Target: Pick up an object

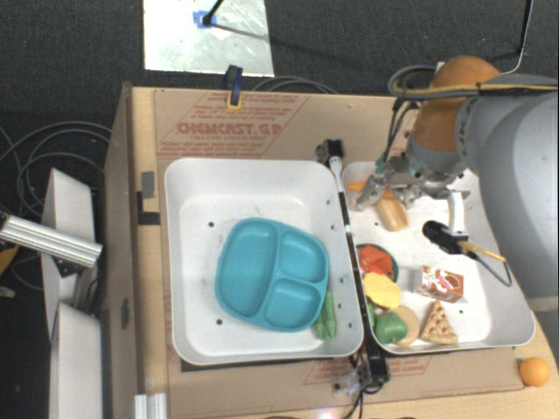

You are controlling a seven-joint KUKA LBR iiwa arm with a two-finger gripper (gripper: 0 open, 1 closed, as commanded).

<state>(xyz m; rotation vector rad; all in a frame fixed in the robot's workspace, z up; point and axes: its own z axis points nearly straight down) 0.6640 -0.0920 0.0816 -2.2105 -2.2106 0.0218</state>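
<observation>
While the grey arm reaches in from the right, its gripper (382,190) hangs low at the far end of the right bin (493,314), 1 of 2 shallow white bins set side by side. A tan toy roll (394,214) lies tilted in that bin, and its upper end sits right at the gripper's tip. From this angle it is not possible to tell whether the gripper is spread or pressed together, or whether it pinches the roll.

Everything else is placed from the roll. Nearer the camera and slightly left of it lies a red toy piece (376,257). A yellow piece (382,289) comes next, then a green round fruit (390,326). Nearer and to the roll's right lie a red-and-white packet (442,282) and a pizza slice (439,324). Well to the roll's left, the left bin (201,201) holds a blue divided plate (271,273) with a green leafy piece (326,318) at its near right edge. An orange ball (534,371) rests outside the bins, far to the roll's right and much nearer the camera.
</observation>
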